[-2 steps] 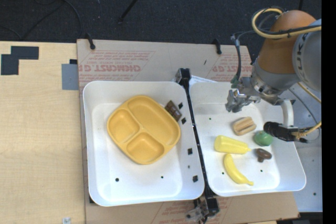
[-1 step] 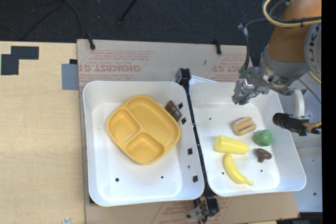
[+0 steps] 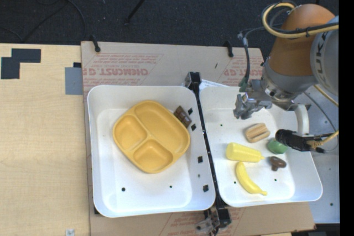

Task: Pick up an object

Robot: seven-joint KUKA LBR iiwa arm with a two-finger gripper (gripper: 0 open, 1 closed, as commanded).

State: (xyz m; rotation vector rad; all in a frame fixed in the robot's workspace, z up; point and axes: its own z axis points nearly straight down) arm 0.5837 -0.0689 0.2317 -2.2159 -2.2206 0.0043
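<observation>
The one view looks down at a slant on two white bins set side by side on cardboard, with a black divider [image 3: 202, 135] between them taken here as the landmark.

Left of the divider, the left bin [image 3: 105, 196] holds a yellow tray [image 3: 151, 136] with three compartments, lying flat and turned at an angle. A small brown block [image 3: 182, 115] sits at the tray's upper right corner, just beside the divider.

Right of the divider, the right bin [image 3: 298, 188] holds the loose things. Nearest the divider lies a yellow wedge [image 3: 243, 153], and just below it a banana [image 3: 248, 179], curved, its tip pointing away from the divider. Above the wedge, a little farther from the divider, is a tan cylinder [image 3: 256, 132] lying on its side. Farther right is a green ball [image 3: 276, 146], partly covered by a black cable end, and below that a small dark brown piece [image 3: 277, 162].

The arm [image 3: 298, 47] comes in from the right, its orange band uppermost. The gripper [image 3: 244, 108] hangs over the upper part of the right bin, above the tan cylinder and apart from it, nearer the divider than the ball is. Nothing can be seen between its fingers; whether they are spread or pressed together I cannot tell.
</observation>
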